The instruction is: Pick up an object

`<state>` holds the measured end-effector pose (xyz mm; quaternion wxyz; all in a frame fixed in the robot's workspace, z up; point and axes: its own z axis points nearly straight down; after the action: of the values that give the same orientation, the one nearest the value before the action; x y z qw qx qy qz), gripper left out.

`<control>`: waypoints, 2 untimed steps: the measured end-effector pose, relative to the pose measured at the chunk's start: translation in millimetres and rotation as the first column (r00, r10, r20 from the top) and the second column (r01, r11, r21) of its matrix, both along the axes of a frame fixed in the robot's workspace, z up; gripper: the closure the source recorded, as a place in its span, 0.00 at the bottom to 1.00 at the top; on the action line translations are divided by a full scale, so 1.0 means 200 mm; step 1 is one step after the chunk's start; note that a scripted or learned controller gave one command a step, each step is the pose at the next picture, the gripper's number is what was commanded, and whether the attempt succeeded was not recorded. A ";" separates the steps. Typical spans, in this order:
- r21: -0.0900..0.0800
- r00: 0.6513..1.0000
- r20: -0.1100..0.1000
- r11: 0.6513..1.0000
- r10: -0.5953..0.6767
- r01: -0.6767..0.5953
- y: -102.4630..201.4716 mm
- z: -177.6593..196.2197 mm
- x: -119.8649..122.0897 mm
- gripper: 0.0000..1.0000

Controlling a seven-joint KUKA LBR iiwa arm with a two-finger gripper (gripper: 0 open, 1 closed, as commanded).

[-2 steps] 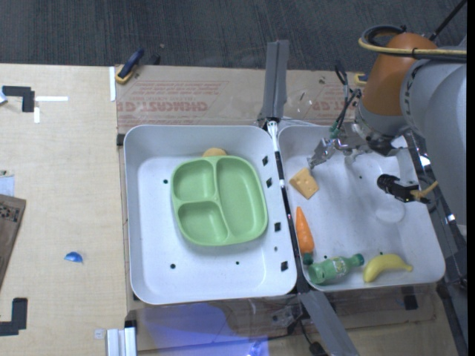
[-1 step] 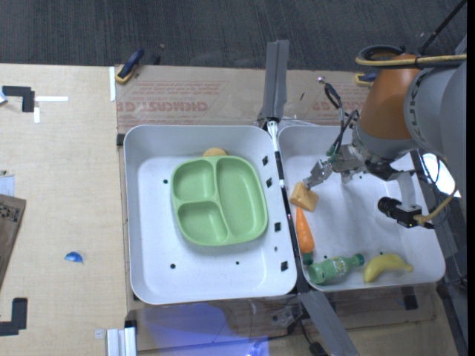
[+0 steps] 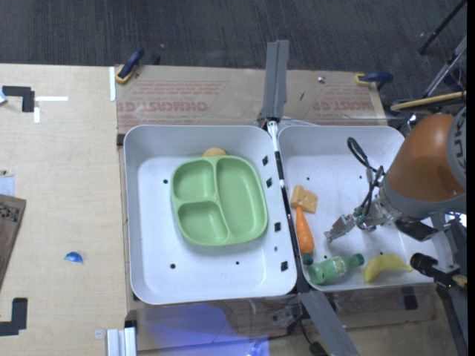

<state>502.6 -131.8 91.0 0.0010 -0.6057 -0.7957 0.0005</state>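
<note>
Though mirrored, cardboard (image 3: pixel 252 95) lettering unreadable

We see a light wood bench (image 3: pixel 59 199) w/ two shallow white bins side by side on it. The left bin (image 3: pixel 148 273) and right bin (image 3: pixel 326 143) touch along their inner edges. Behind both, a brown cardboard sheet (image 3: pixel 193 95) w/ red print lies flat on the bench, held by a blue clamp (image 3: pixel 130 63) at its left corner and another clamp (image 3: pixel 375 78) at the right. A grey bar (image 3: pixel 276 76) runs over the cardboard toward the seam btwn the bins. On the bare wood at left: a small blue piece (image 3: pixel 73 257), black brackets (image 3: pixel 21 96) near the top and bottom edges, and a dark brown board (image 3: pixel 7 232) at the far left edge.
</note>
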 end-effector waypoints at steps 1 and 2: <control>-0.001 1.000 0.001 1.000 -0.008 0.008 0.15 0.00 0.18 0.00; -0.002 0.999 0.002 0.999 -0.047 0.047 0.00 0.24 0.29 0.00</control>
<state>561.1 -132.0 139.9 -0.0004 -0.6242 -0.7813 0.0005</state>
